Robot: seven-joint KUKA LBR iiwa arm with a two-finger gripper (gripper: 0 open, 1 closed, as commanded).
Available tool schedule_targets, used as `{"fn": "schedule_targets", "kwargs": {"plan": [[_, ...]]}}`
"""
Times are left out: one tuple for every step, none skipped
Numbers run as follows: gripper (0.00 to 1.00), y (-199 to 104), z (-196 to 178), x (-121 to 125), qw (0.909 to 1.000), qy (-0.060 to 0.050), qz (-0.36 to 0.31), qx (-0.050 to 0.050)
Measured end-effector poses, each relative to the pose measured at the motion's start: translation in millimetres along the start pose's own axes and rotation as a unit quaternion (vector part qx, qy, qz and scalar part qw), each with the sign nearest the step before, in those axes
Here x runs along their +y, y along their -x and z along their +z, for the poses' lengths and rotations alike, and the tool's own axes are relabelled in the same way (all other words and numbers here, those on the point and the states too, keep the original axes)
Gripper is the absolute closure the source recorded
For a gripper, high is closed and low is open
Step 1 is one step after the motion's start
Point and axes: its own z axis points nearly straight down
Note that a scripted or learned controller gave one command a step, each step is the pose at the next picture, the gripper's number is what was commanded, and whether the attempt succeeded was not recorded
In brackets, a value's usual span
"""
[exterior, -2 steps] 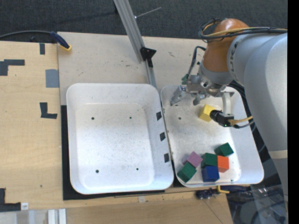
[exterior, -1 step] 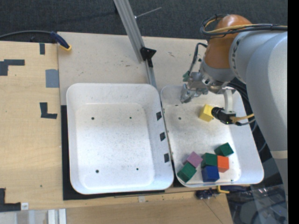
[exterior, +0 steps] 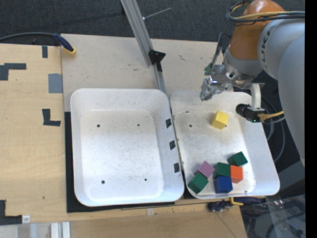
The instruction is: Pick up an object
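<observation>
My gripper (exterior: 208,92) hangs over the far edge of the right bin (exterior: 190,108), fingers pointing down, with nothing seen between them. A yellow cube (exterior: 220,119) lies alone in that bin, a little in front and to the right of the gripper. At the bin's near end sits a cluster of blocks: a purple one (exterior: 206,170), a dark green one (exterior: 198,183), a blue one (exterior: 223,184), an orange one (exterior: 236,173), a green one (exterior: 222,169) and another green one (exterior: 238,158).
The left bin (exterior: 121,145) stands beside the right one, a raised rim between them. A slanted metal bar (exterior: 140,26) runs from the top down to the bins' far edge. The arm's grey and orange body (exterior: 262,29) fills the upper right.
</observation>
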Motion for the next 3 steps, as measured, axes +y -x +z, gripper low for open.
{"fn": "schedule_targets", "kwargs": {"plan": [[1.00, -0.4, -8.6, 0.3, 1.0000, -0.003, 0.000, 0.001], [1.00, -48.9, -23.6, -18.0, 1.0000, -0.003, -0.003, 0.002], [1.00, -100.3, -15.4, -39.7, 1.0000, -0.004, -0.003, 0.001]]}}
